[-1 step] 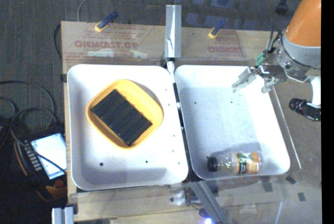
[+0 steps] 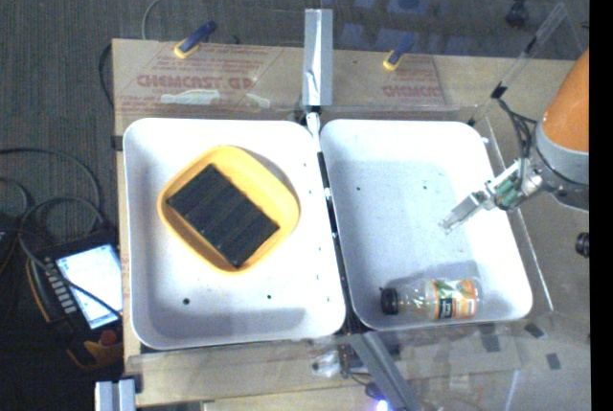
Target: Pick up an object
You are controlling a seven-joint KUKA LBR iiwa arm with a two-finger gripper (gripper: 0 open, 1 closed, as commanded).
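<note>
A clear plastic bottle (image 2: 431, 297) with an orange label and a black cap lies on its side along the front wall of the right bin (image 2: 402, 160). In the left bin (image 2: 144, 304) sits a yellow dish (image 2: 273, 184) with a black ribbed block (image 2: 220, 214) in it. My gripper (image 2: 452, 220) reaches in from the right over the right bin's right half, tip pointing down and left. It hangs above and a little to the right of the bottle, apart from it, with nothing seen in its grasp.
A metal bar (image 2: 317, 64) stands at the back between the bins. Two clamps with blue and yellow handles (image 2: 194, 38) (image 2: 398, 50) lie on the cardboard behind them. A tablet (image 2: 81, 280) and cables lie on the floor at left.
</note>
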